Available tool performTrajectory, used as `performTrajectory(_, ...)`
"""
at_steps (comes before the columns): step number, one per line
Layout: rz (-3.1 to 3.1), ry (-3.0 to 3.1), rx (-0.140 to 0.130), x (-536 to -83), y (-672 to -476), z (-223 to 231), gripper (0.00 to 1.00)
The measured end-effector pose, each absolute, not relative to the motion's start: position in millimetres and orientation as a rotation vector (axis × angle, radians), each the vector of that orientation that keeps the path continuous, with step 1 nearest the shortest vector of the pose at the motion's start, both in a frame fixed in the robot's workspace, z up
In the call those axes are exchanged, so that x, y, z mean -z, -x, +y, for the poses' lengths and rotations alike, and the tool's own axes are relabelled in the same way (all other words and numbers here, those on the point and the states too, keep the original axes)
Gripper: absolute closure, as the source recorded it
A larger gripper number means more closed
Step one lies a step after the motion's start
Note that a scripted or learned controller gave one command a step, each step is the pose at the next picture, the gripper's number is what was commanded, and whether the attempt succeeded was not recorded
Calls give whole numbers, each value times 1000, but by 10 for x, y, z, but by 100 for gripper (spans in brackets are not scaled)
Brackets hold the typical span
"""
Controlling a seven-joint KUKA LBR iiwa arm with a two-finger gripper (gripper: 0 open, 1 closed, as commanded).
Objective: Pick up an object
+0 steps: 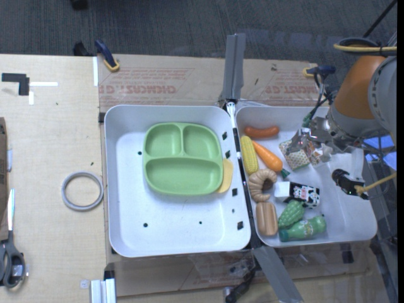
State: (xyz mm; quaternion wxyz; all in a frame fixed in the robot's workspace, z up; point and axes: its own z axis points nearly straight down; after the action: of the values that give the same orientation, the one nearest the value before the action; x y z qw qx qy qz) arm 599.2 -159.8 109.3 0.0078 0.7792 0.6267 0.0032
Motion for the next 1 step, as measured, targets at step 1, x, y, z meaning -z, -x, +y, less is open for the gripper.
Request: performTrajectory(1,1911,-2485,-10,-963,-6171,-980,0)
